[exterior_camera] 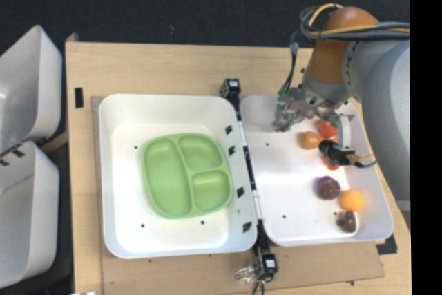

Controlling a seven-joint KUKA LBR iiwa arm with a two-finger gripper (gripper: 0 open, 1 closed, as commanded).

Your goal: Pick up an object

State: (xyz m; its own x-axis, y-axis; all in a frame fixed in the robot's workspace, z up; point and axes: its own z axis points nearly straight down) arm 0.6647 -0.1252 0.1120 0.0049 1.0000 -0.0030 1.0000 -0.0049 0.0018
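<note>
In the right white bin (276, 169), your gripper (285, 117) hangs low near the back-left corner; I cannot tell its opening or any load. Nearest target is the small orange-tan round fruit (309, 140), just right: centre over it, then descend straight.

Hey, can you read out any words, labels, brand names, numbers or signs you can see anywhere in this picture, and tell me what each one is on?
No text, number or sign reads anywhere.
Green divided plate: plain, no print shows.
Two white bins, left and right: blank apart from small dark dots.
Black clips along the bin edges: too small to show any marking.
Arm's orange band: no lettering shows.
</note>
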